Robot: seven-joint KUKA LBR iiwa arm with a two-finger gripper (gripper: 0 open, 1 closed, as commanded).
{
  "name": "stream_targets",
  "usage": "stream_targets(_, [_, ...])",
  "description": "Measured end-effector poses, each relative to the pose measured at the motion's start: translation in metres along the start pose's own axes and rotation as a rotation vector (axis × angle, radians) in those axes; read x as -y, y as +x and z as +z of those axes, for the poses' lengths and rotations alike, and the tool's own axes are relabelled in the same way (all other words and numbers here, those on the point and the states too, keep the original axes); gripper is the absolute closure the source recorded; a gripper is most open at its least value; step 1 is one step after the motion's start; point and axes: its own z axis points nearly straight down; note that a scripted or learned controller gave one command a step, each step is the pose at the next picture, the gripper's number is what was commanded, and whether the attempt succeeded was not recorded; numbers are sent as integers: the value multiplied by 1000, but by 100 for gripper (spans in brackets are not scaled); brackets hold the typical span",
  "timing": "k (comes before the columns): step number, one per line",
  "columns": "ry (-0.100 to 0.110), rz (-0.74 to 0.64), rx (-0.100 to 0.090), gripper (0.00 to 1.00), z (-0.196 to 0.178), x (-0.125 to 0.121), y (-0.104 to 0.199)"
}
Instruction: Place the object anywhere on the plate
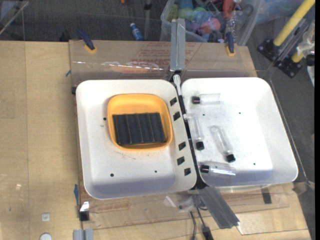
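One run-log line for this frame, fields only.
plate: orange, left bin, black ridged block on it | right bin: four clear tubes, black caps | placement: not yet

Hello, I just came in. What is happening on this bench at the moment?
Nothing is being handled right now. Two white bins sit side by side. The left bin holds an orange plate with a dark ribbed block already lying on it. The right bin holds four clear tubes with black caps: one near the top, one along the divider, one in the middle and one near the front edge. None of the tubes is on the plate yet.
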Motion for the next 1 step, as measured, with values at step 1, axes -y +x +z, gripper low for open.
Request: stream_targets(1, [-1, -235, 0, 100, 0, 0, 0])
